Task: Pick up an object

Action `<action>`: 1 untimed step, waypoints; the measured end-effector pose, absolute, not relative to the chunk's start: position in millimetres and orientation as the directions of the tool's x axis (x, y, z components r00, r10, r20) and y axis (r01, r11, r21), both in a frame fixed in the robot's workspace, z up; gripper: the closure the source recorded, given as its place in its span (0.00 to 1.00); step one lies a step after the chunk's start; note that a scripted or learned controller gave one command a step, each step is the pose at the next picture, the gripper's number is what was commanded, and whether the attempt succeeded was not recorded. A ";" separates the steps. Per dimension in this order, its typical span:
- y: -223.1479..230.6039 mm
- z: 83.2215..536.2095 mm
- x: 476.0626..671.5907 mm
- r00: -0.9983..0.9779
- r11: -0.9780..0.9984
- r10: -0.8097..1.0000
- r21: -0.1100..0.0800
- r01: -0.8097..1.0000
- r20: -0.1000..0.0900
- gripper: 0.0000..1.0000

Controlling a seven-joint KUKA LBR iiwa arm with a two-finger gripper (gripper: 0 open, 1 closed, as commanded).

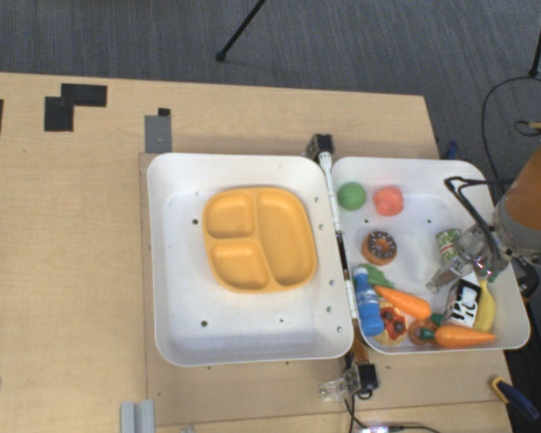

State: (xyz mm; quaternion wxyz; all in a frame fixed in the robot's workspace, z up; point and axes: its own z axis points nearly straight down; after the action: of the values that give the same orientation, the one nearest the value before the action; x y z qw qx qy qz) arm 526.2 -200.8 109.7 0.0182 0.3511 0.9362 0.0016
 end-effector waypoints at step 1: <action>-196.3 108.3 522.7 -0.801 0.802 0.598 0.015 0.598 -0.038 0.00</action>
State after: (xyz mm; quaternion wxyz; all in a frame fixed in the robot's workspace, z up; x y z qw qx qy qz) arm 522.7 -196.3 108.3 0.0203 0.3149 0.9489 0.0014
